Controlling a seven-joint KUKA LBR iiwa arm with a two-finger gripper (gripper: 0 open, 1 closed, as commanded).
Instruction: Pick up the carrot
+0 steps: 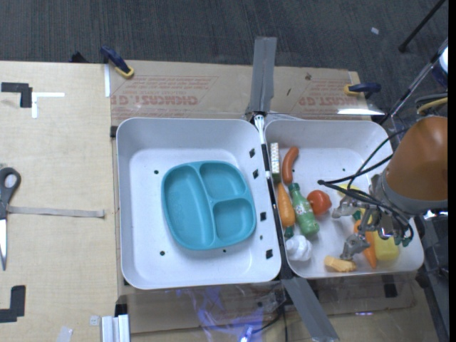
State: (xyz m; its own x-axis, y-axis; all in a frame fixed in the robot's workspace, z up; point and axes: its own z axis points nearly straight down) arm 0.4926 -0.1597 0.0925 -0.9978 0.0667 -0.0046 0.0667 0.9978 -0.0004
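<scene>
Camera view, looking down at a slant: the grey arm [420,164] comes in from the right, its orange band a rounded dome over the right bin's [335,137] far right side, with black cables looping off it. Below the dome the tool [362,232] points down into the bin's lower right corner, among metal links and wires; whether it is apart or together cannot be told.

The carrot [285,206], a smooth orange tapered piece, lies lengthwise along the right bin's left wall, just beside a green bottle [305,211] on its right. It is well apart from the tool. Between the two lie a red tomato [319,201], touching or nearly touching the bottle. Above the carrot sits a curved red-orange sausage-like piece [288,164]. Below it is a white lumpy item [298,248], and further right a small yellow-orange piece [339,264]. A yellow block [385,249] and a thin orange piece [370,255] lie right at the tool.

The left bin [135,191], glossy white plastic with rounded corners, holds a teal plate [209,205] with three compartments. Both bins rest on cardboard [178,91] on the pale wooden counter [53,162], held by blue clamps [117,61]. Scissors [6,205] lie at the counter's left edge.
</scene>
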